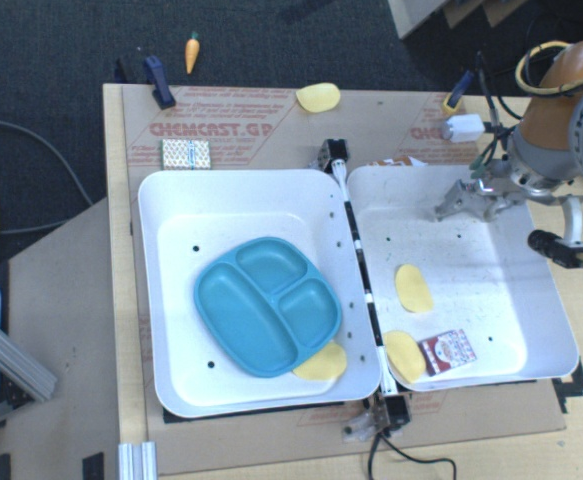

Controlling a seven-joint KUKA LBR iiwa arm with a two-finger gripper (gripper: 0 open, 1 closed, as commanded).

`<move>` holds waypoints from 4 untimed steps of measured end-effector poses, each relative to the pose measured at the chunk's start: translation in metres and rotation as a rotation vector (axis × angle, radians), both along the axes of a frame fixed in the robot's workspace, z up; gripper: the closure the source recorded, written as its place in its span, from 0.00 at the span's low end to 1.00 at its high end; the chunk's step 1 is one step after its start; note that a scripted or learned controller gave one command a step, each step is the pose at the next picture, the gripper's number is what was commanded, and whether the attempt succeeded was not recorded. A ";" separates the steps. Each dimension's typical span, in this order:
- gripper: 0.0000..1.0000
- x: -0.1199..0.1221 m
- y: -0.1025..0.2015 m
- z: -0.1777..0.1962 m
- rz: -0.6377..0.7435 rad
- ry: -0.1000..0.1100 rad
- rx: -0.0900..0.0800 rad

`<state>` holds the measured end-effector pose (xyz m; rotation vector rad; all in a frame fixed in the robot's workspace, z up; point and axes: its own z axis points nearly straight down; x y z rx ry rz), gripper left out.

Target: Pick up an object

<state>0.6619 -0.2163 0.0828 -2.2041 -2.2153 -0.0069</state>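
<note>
Camera view looks down on two white bins: the left bin (161, 268) takes up the middle of the frame and the right bin (531, 318) sits toward the right edge. The gripper (468, 200) hangs over the upper part of the right bin, right of frame centre, and I cannot tell whether it is open or closed, nor does anything appear between its tips. Candidates for picking lie well apart from it, lower in the frame: a yellow piece (413, 288) mid-bin, another yellow piece (403, 355) at the lower left corner of that bin, touching a small red and white packet (448, 350). In the left bin a blue divided plate (267, 304) partly covers a further yellow piece (321, 363). Risks, as I judge them: a descent where the gripper now hangs would likely close on bare floor; the corner piece sits against the bin wall and the packet, so a finger could hit the wall or drag both; flat thin pieces may slip out; the plate looks too wide to grasp cleanly.
</note>
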 end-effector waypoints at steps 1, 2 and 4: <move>0.00 -0.072 0.104 0.054 -0.003 -0.007 -0.013; 0.00 -0.101 0.118 0.001 -0.006 -0.007 -0.014; 1.00 -0.114 0.121 0.012 -0.007 -0.008 -0.014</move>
